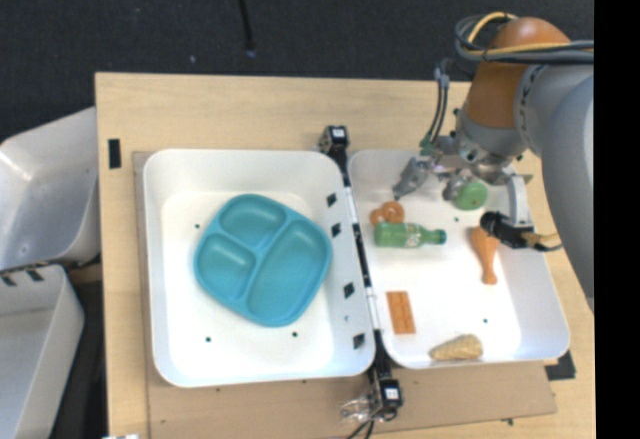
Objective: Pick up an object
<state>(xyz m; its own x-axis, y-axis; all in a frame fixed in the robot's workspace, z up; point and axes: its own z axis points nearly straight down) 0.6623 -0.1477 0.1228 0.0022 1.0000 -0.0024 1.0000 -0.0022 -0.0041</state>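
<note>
We see the counter [120, 107] carrying two white bins. The left bin [180, 347] holds a blue divided plate [263, 259]. In the right bin [530, 317] lie a green bottle [408, 236] on its side, an orange piece [389, 214] touching it, an orange block [400, 312], a tan lump [456, 349] and an orange drumstick shape [486, 253]. The claw [440, 175] hangs over the bin's far side, near a green round thing [467, 194]; we cannot tell how far open it is or whether it grips anything.

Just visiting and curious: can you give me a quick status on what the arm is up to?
Gripper over right bin, far end, nothing seen held. Green bottle and orange donut close below it. Blue tray alone in left bin.
</note>
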